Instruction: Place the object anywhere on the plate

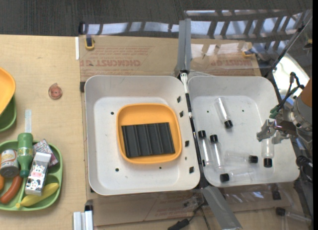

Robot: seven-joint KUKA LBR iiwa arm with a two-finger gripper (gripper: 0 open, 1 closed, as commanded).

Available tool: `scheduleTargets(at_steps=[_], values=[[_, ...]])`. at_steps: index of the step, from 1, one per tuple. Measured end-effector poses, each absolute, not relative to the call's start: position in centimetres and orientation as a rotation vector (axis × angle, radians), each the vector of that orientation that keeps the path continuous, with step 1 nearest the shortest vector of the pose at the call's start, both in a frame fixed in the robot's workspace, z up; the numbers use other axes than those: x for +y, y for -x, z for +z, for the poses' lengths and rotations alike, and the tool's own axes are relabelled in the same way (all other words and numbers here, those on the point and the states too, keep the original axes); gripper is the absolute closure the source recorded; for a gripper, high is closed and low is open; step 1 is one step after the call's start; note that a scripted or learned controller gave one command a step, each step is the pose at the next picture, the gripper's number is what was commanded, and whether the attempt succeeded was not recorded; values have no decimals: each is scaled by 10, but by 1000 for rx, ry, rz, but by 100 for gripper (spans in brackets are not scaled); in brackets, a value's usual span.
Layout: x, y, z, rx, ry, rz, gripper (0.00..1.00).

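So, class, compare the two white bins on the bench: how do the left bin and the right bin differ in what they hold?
The left bin holds one orange plate with a dark ribbed insert; the right bin holds several clear tubes with black caps, scattered at different angles. The gripper hangs over the right bin's right side, not the left bin. Both bins are shallow, white and sit side by side.

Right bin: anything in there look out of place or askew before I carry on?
Nothing looks spilled or broken. Several clear tubes with black caps lie scattered at different angles across the right bin, none upright. The claw sits over that bin's right side. The yellow plate in the left bin carries a dark ribbed insert.
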State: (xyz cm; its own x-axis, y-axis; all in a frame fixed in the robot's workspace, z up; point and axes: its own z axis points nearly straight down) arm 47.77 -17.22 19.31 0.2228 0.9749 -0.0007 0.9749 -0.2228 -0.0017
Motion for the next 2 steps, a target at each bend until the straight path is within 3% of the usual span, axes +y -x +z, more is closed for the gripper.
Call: scheduleTargets(at_steps=[1,2], values=[[-200,-554,240,-2234,2210,4,100],[-199,-629,321,-2239,2205,4,100]])
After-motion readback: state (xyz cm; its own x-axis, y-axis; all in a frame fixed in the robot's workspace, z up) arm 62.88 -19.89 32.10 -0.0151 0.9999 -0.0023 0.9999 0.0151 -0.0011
